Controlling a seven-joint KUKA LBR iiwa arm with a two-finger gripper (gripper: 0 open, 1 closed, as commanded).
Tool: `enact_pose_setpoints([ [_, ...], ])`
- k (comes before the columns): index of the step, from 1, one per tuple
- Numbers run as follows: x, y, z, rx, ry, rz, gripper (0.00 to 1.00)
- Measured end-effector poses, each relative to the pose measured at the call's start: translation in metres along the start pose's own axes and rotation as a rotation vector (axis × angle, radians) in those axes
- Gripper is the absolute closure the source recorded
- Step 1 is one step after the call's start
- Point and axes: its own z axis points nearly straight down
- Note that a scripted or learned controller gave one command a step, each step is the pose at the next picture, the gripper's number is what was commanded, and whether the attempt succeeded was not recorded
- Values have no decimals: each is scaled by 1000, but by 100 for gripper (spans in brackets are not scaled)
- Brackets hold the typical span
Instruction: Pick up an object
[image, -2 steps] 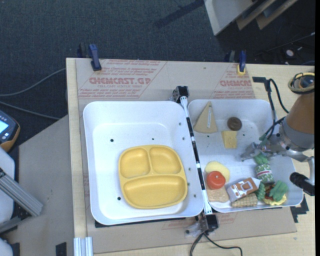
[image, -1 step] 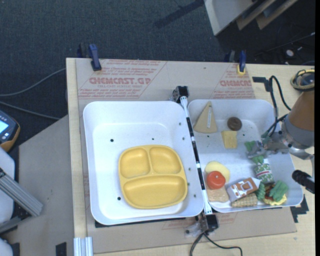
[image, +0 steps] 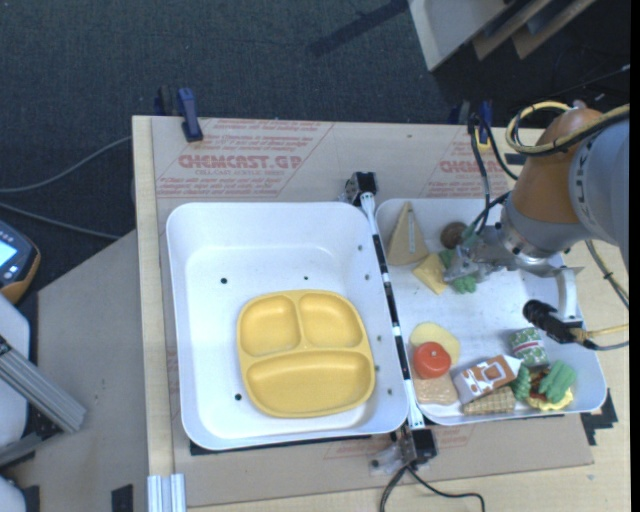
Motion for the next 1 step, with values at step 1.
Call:
enact_pose_setpoints([
  [1,93,10,-107,-7,3,-3,100],
])
